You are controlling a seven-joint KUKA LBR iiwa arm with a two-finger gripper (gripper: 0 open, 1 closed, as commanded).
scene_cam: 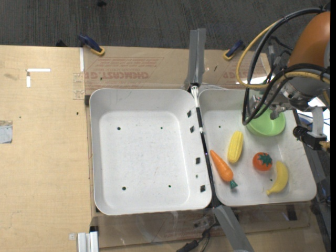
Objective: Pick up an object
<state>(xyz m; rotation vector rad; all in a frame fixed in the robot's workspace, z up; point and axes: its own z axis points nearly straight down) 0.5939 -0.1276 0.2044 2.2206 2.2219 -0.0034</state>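
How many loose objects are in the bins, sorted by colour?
Yellow: 2, the corn cob and the banana
Orange: 1, the carrot
Red: 1, the tomato
Green: 1, the green dish, partly behind the cables
Total: 5, all in the right bin

Over the right bin [294, 193] the arm [310, 41] reaches in from the right, cables looping around it, its jaws down at a lime-green object [268, 124] near the bin's back; their grip is hidden. In front lie a corn cob [235, 146], a carrot [222, 166], a tomato [262, 161] and a banana [279, 178], each apart. The left bin [100, 156] sits alongside on the counter [42, 156].
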